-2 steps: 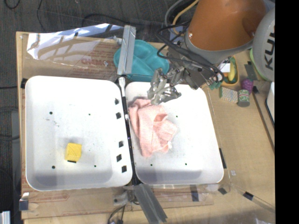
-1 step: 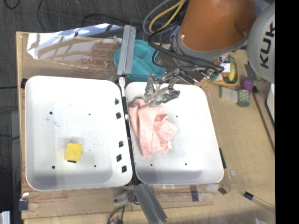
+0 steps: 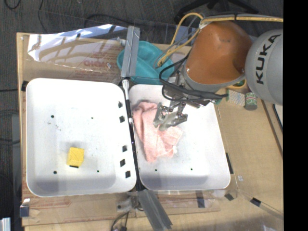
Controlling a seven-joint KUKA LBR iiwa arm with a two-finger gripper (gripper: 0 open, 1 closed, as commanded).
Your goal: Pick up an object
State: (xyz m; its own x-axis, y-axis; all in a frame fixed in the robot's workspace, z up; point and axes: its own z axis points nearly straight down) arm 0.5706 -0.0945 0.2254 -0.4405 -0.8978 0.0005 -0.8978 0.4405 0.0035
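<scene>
Hovering hand [image 3: 169, 117] over pink cloth [image 3: 155, 134] (right bin [image 3: 211, 172]), finger state unclear, yellow block [image 3: 76, 156] left.

I look down on a light wooden bench [image 3: 250, 148] standing on dark carpet [image 3: 86, 4]. Two shallow white bins sit on it side by side, the left bin [image 3: 43, 100] touching the right bin [image 3: 211, 172] along a dark centre seam. Behind the left bin lies a sheet of clear, shiny plastic [image 3: 72, 42] over brown cardboard. Behind the right bin I see a crumpled teal cloth [image 3: 144, 59]. Yellow and black cables [image 3: 180, 30] loop above it. Two small rolls of tape [image 3: 243, 99] rest near the bench's right side.
</scene>
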